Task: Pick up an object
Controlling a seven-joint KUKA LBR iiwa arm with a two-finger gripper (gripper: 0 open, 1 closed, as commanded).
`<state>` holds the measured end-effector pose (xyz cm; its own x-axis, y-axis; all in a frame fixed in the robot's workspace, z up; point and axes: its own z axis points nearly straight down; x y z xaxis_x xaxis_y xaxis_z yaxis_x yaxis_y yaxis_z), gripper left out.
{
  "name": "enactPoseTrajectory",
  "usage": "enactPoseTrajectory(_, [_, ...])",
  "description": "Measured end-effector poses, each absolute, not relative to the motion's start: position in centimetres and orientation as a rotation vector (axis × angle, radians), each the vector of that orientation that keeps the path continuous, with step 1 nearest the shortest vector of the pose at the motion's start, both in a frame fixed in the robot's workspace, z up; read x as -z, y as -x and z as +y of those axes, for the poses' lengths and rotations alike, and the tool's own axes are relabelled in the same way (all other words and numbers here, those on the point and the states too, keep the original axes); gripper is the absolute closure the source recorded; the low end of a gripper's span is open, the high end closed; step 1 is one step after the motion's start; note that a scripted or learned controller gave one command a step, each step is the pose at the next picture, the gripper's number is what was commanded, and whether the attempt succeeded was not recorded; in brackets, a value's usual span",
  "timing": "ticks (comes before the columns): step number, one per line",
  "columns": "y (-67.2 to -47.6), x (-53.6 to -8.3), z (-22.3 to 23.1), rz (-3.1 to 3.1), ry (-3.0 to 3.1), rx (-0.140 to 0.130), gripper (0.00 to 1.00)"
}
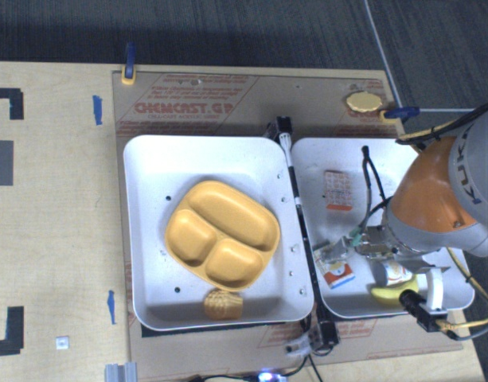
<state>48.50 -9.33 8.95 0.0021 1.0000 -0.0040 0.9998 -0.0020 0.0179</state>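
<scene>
Banana (384, 295) (yellow) lies under the arm (435, 197), right bin (323, 153).

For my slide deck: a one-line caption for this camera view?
KUKA arm reaches into the right bin over small items; yellow divided tray fills the left bin.

Bench (60, 237) of pale wood, seen from above at a slant. A brown cardboard sheet (188, 102) with red lettering lies flat on it and carries 2 shallow white bins side by side: left bin (144, 213) and right bin (315, 165), their inner rims just beside each other. Blue tape marks (97, 110) and black square marks (9, 102) lie on the bare wood to the left.
</scene>
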Motion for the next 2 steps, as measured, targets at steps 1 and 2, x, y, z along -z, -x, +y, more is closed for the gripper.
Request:
enactPoseTrajectory(1, [-48.67, -10.06, -9.11, 2.212, -2.211, -0.023, 1.00])
enactPoseTrajectory(2, [-48.67, -10.06, -9.12, 2.212, -2.211, -0.023, 0.00])
